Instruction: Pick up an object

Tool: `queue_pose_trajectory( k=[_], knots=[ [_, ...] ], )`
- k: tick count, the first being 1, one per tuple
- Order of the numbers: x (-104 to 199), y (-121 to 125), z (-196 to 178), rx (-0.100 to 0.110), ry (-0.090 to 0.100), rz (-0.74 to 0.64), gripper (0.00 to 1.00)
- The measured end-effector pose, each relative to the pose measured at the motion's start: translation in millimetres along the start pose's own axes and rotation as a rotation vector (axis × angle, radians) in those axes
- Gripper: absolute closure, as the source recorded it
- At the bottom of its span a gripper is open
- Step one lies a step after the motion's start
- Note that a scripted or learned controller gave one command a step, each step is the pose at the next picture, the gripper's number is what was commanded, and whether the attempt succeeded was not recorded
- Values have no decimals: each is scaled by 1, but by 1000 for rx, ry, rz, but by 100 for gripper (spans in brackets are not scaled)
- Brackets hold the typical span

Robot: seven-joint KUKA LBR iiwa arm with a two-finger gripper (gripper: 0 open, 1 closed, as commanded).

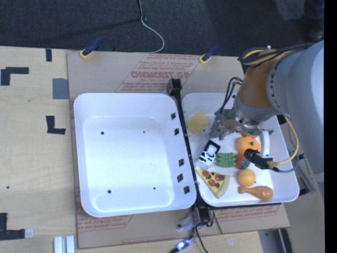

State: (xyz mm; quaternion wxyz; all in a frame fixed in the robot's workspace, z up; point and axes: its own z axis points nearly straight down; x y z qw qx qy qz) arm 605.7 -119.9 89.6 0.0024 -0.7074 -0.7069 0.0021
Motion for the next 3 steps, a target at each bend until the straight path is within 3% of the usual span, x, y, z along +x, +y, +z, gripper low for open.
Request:
queue_pose_trajectory(
  k=[1,2,3],
  knots=[
    [-10,16,6,-5,0,-2,100],
    [42,66,-118,-22,-1,-9,100],
    [130,63,-230,-19,3,-13,100]
  ],
)
